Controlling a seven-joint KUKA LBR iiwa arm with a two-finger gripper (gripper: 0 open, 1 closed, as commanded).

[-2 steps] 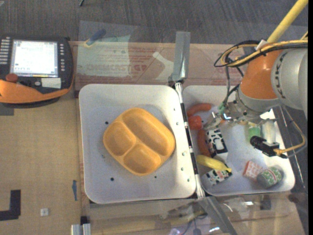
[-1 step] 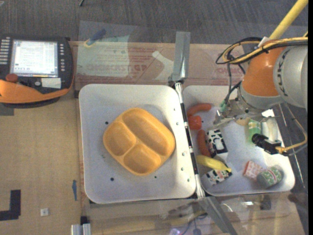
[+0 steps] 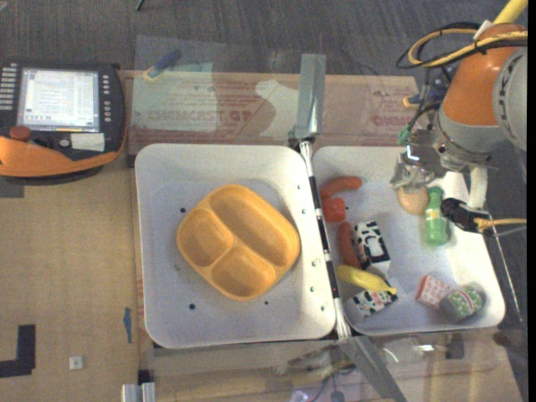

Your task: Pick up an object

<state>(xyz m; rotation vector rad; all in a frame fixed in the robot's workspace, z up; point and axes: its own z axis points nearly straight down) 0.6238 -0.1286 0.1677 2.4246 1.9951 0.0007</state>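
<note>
Gripper [image 3: 412,174] at far side of right bin [image 3: 406,254], right over tan egg-shaped item [image 3: 412,199] — spread or pressed together, cannot tell. Risk: slipping off that rounded shape, or knocking green bottle [image 3: 435,218] just beside — tight spacing.

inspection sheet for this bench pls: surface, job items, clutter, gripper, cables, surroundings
surface: bench bearing a left bin and a right bin, both white, side by side
job's things: right bin holds red sausages, a green bottle, a beige ball, a banana, black-and-white cartons, a red box and a can; left bin holds an orange plate
clutter: nothing seen
grippers: gripper over the right bin's far side, just above the beige ball; its grip cannot be told
cables: yellow cables loop above the arm
surroundings: pendant left of the bins; carpet beyond the bench
</note>
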